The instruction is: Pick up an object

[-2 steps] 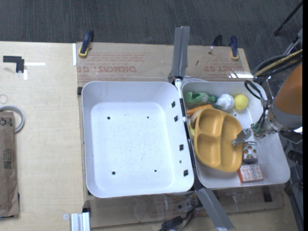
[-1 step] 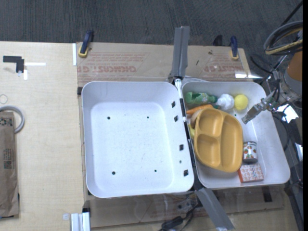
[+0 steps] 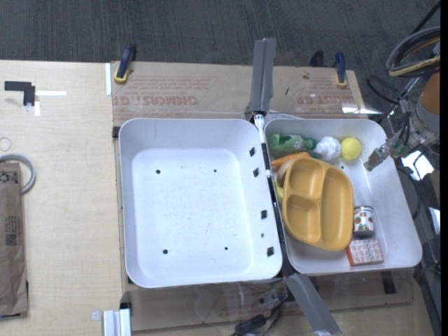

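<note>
**Gripper poised at the right bin's edge**

Nearest the camera lay a small red carton (image 3: 365,253), below and left of the gripper (image 3: 376,159). I couldn't tell how its fingers stood. It hung over the right bin (image 3: 406,208)'s upper right rim; the yellow ball (image 3: 351,148) sat just left, the yellow divided dish (image 3: 320,203) further left. The arm came in from the right.

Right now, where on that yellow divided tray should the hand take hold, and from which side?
Probably the yellow divided tray's raised rim at its lower right, nearest the small can, coming straight down from above. The tray lies flat and open side up, so the rim is the only thin edge; vegetables crowd its top left end.
</note>
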Tool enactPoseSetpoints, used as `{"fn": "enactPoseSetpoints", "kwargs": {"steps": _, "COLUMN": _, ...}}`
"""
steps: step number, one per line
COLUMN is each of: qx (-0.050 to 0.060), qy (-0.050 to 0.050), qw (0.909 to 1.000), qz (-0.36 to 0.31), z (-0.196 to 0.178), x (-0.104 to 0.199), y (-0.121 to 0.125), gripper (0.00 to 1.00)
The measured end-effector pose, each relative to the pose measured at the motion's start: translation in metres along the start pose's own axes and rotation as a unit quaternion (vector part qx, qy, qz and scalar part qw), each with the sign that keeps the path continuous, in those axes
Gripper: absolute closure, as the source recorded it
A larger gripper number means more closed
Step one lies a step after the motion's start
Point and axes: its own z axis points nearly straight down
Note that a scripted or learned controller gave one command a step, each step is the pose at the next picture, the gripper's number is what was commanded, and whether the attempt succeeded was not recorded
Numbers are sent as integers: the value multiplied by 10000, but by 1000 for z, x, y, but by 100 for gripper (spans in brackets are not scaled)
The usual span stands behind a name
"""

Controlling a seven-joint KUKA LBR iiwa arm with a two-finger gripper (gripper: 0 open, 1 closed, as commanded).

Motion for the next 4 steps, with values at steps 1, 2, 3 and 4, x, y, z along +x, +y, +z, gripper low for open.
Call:
{"fn": "enactPoseSetpoints", "kwargs": {"steps": 1, "qx": 8, "qy": 15, "qw": 9963, "qz": -856, "z": -126, "x": 29, "y": -57, "gripper": 100}}
{"fn": "enactPoseSetpoints", "kwargs": {"steps": 2, "qx": 1, "qy": 11, "qw": 9823, "qz": -1875, "z": -123, "x": -3, "y": 4, "gripper": 100}}
{"fn": "enactPoseSetpoints", "kwargs": {"steps": 3, "qx": -4, "qy": 7, "qw": 9618, "qz": -2738, "z": -124, "x": -26, "y": 49, "gripper": 100}}
{"fn": "enactPoseSetpoints", "kwargs": {"steps": 4, "qx": -10, "qy": 3, "qw": 9296, "qz": -3686, "z": -134, "x": -27, "y": 51, "gripper": 100}}
